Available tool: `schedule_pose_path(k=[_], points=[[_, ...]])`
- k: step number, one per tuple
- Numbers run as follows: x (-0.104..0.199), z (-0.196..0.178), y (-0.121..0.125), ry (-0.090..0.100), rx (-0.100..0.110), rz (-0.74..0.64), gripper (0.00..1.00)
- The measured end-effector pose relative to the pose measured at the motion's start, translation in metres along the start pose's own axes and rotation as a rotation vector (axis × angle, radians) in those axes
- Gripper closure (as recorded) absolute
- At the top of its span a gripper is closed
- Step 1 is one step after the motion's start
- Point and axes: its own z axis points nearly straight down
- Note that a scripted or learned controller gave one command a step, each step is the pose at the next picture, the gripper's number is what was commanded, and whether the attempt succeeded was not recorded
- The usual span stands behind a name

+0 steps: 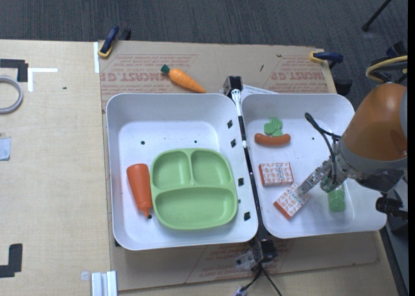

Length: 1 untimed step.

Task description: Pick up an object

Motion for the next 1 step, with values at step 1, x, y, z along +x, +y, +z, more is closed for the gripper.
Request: schedule_pose_path(k=[1], points=[[0.0676,-0.1088,0.0263,0.000,0.004,0.058,1.00]])
